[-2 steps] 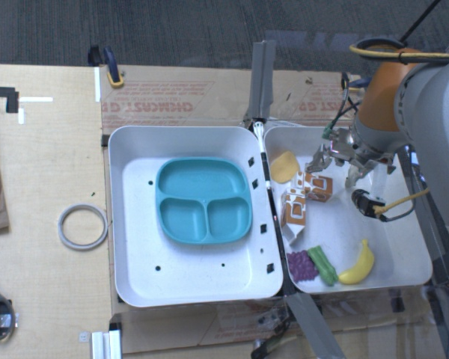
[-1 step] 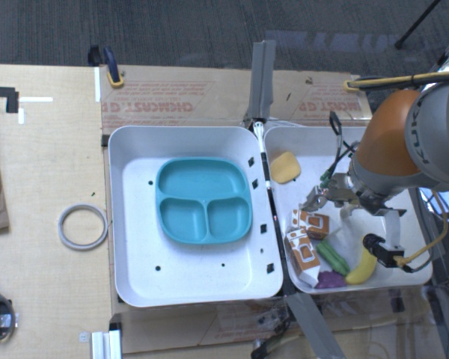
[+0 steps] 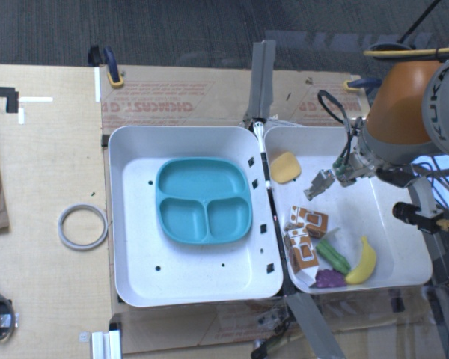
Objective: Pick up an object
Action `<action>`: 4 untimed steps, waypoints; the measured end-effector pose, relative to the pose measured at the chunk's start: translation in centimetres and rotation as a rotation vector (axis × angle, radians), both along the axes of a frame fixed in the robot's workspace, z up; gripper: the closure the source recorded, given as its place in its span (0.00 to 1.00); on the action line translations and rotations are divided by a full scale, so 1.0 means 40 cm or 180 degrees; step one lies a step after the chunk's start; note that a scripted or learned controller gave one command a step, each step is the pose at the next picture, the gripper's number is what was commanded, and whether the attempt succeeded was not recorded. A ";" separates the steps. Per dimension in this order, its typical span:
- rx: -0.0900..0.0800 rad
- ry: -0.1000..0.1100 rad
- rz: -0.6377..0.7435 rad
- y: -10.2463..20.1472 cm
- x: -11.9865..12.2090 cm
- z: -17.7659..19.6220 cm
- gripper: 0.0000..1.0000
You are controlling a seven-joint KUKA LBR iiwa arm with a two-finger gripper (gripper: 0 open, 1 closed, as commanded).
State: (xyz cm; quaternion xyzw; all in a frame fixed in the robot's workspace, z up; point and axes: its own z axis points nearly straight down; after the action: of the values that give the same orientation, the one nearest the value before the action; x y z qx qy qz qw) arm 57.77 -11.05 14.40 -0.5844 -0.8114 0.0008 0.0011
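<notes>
Over the right bin [image 3: 404, 223], the gripper [image 3: 319, 185] was seen hanging above bare white floor, with nothing visible between its tips; whether it was open or closed could not be told from this angle. A yellow sponge-like piece [image 3: 285, 167] was seen just beside the gripper, toward the divider, lying alone near the bin's far wall. Toward the near corner a crowded cluster was found: brown and white snack packets [image 3: 304, 238], a green pepper [image 3: 332, 253], a purple piece [image 3: 330, 278] and a banana [image 3: 363, 262], several of them touching. In the left bin [image 3: 127, 223] a blue divided plate [image 3: 204, 200] was set. The yellow piece was judged the easiest target, being isolated, probably light and somewhat soft, so that a hold across its narrower width would likely be kept. The banana was judged smooth and curved, best taken at mid-length; the packets, being flat and overlapping, were thought likely to slip or to be lifted in pairs.
</notes>
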 end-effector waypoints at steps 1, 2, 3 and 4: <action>-0.0002 0.0001 -0.0272 0.074 0.049 0.114 0.00; 0.0001 0.0008 -0.0161 0.064 -0.215 0.113 0.00; 0.0000 0.0000 0.0093 0.035 -0.227 0.136 0.00; 0.0003 -0.0032 -0.0235 0.025 -0.240 -0.077 0.00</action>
State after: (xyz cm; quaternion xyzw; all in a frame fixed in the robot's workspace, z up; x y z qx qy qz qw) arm 48.17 -10.05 11.30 -0.6139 -0.7894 -0.0025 -0.0026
